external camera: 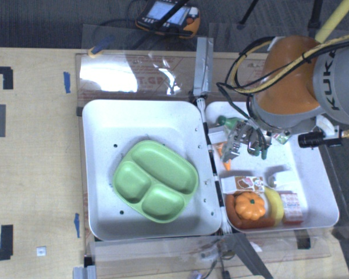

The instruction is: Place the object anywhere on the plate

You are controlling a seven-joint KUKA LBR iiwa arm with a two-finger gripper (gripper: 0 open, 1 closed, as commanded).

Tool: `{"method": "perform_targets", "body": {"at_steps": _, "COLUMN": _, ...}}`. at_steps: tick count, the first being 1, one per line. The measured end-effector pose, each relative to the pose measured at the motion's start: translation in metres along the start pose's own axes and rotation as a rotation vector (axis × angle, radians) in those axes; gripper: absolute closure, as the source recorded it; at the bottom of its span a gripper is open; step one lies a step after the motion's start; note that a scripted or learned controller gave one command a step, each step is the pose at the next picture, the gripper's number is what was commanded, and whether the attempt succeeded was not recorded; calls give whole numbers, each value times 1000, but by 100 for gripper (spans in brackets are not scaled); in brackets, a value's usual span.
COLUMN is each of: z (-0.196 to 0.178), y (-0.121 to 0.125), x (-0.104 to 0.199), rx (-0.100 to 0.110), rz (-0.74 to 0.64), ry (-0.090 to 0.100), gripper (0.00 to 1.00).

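We see open floor all round the green plate [156, 181] in the left bin [99, 127]. In the right bin [320, 179], the pumpkin [249, 206], banana [273, 205] and packets [249, 183] crowd the near end, and the arm [291, 83] overhangs the far end, leaving a bare patch between.

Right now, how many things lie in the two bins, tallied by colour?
Green: 1, the plate in the left bin
Orange: 1, the pumpkin in the right bin
Yellow: 1, the banana beside the pumpkin
White: 2, the packets
Total: 5 that can be told apart; the small bits under the gripper are too cluttered to count.
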State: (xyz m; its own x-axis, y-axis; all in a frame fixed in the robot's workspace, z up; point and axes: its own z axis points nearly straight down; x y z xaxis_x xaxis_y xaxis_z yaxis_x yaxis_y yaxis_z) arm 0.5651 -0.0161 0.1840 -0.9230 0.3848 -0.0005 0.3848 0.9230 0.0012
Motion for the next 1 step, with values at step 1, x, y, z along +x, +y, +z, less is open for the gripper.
{"method": "perform_targets", "body": {"at_steps": 1, "z": 0, "y": 49, "x": 62, "rx": 0, "rz": -203, "ry": 2, "gripper": 100}}
